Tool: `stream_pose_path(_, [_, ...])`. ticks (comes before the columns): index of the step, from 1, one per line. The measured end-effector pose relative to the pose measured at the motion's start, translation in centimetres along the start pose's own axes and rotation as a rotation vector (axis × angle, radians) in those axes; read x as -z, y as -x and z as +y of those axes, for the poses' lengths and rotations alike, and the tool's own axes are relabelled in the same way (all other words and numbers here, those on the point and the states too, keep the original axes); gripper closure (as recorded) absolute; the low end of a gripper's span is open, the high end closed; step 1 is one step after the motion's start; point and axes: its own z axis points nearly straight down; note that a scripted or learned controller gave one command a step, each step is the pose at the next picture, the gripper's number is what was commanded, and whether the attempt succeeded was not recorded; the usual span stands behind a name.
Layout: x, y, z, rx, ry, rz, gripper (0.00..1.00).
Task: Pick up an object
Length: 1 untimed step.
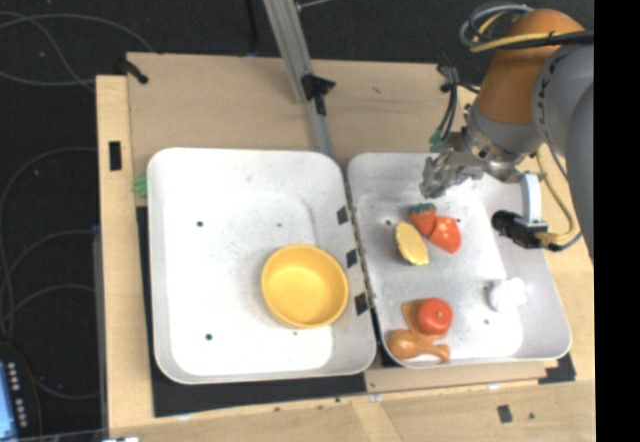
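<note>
1. Dark floor all round, with loose cables on it at left. A tan bench (230, 100) sits on it, and an aluminium strut (285, 20) slants down from the top edge towards the back of the bins.
2. Two white bins sit side by side, meeting along the middle: left bin (200, 200) and right bin (385, 180).
3. Left bin: one yellow bowl (305, 285), upright, towards the front right, close to the shared edge.
4. Right bin, mid-floor: a red piece (440, 232) with a green tip at its back end. A yellow wedge (411, 244) touches it on the left.
5. Right bin, front: a red tomato (433, 314) with a brown piece (418, 345) touching it, against the front wall. A white lump (507, 294) lies near the right wall, apart from the rest.
6. Arm (520, 80) reaches in from the right. The gripper (437, 177) hangs over the back half of the right bin, just behind the red piece's green tip. I can't tell whether they touch.
7. From this angle I can't tell whether the gripper is spread or pressed together. Every object I see lies on a bin floor.
</note>
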Motion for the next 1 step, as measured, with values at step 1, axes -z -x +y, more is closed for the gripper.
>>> stream_pose_path(1, [5.44, 1.05, 0.42, 0.005, 0.003, 0.002, 1.00])
